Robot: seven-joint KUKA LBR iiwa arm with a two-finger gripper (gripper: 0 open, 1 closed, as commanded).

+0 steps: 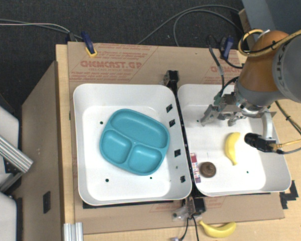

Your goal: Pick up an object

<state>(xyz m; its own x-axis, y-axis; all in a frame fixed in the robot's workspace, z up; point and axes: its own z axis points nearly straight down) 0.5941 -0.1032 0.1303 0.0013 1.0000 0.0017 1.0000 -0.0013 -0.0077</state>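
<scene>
In the right bin lie a yellow banana and a small round brown object near the front left corner. My gripper hangs over the back part of this bin, up and to the left of the banana and apart from it. Its metal fingers stand spread open with nothing between them. The grey arm with its orange band comes in from the right.
The left bin holds a blue divided plate. A black divider with clips runs between the bins. A second banana lies outside the bins at the bench's front edge. Cables trail across the back.
</scene>
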